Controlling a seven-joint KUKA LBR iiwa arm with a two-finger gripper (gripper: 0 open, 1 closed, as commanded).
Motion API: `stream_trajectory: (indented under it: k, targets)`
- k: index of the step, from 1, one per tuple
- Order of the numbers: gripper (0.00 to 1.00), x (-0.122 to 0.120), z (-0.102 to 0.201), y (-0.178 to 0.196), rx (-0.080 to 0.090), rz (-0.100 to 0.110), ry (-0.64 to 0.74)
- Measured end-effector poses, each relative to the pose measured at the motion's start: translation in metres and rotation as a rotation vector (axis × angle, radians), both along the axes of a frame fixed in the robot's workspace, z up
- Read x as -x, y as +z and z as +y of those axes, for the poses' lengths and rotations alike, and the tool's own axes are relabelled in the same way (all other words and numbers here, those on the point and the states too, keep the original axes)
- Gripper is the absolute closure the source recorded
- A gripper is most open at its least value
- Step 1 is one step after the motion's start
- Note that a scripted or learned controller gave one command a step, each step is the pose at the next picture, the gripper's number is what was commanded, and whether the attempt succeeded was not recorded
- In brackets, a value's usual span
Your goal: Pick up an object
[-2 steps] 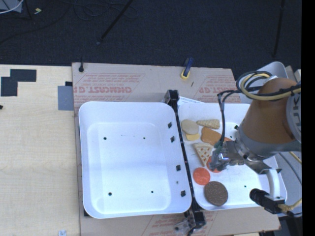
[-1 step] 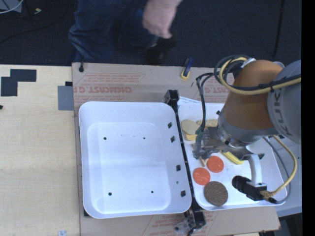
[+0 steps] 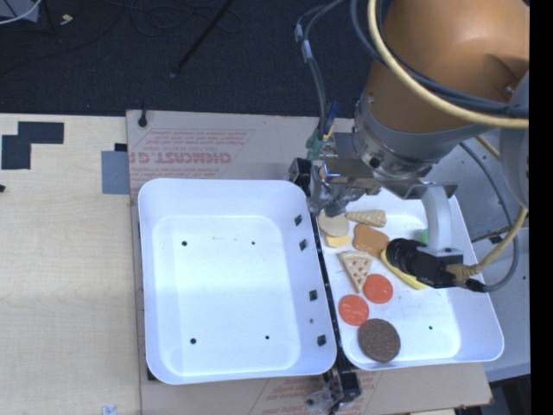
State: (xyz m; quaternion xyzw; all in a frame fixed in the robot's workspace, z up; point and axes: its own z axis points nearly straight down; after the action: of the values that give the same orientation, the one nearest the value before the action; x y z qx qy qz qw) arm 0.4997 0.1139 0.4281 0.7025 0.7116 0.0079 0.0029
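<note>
Orange-banded arm (image 3: 449, 50) is looming closest. End effector (image 3: 331, 201) is hanging at the pale round piece (image 3: 333, 226) in the right bin (image 3: 484, 340); whether it is spread or pinching cannot be told.

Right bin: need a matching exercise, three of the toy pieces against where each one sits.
Things:
1. dark brown round disc
2. tan triangular wedge with red dots
3. pale cream round piece

Places in the right white bin:
A. closest to the gripper, by the bin's left wall
B. lowest in the camera view, at the bin's near end
C. mid-bin, next to a red round disc

Pairs: 1-B, 2-C, 3-A.
</note>
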Motion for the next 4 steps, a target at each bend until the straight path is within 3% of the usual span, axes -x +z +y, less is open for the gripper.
stream_trajectory:
  k: [1,2,3,4]
  targets:
    - [1.0,-0.037,0.052,0.01,0.007,0.016,-0.008]
    - [1.0,-0.072,0.134,0.059,0.005,0.012,-0.006]
    - [1.0,-0.073,0.13,0.113,0.007,0.014,-0.008]
    - [1.0,-0.037,0.128,-0.07,0.016,0.035,-0.015]
